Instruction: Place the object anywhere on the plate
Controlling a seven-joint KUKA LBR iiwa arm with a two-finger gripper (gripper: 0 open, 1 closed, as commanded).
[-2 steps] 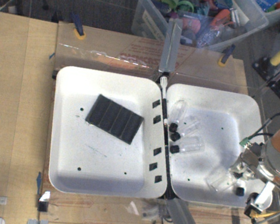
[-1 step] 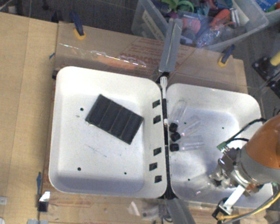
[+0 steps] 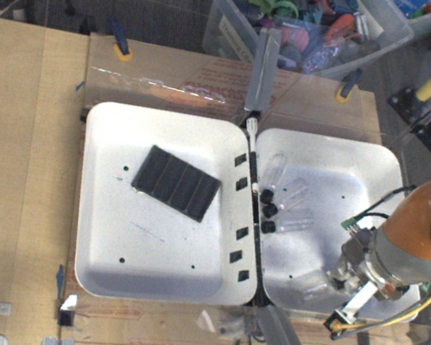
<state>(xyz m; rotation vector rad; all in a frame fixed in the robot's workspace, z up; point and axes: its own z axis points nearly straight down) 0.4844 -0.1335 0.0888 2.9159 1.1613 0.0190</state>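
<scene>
Hovering w/ my gripper (image 3: 344,274) low over the right bin (image 3: 381,168), near its front right corner. Can't tell whether it's released or clenched from this angle. Clear object (image 3: 287,198), small see-through pieces w/ black caps, lies in the right bin's left half, just beside the divider (image 3: 247,206), well apart from my gripper. Dark ribbed plate (image 3: 176,183) sits flat in the left bin (image 3: 101,213), tilted a bit, nothing on it.

Dark ribbed plate (image 3: 176,183) lies flat, askew, in left bin (image 3: 92,261).
</scene>
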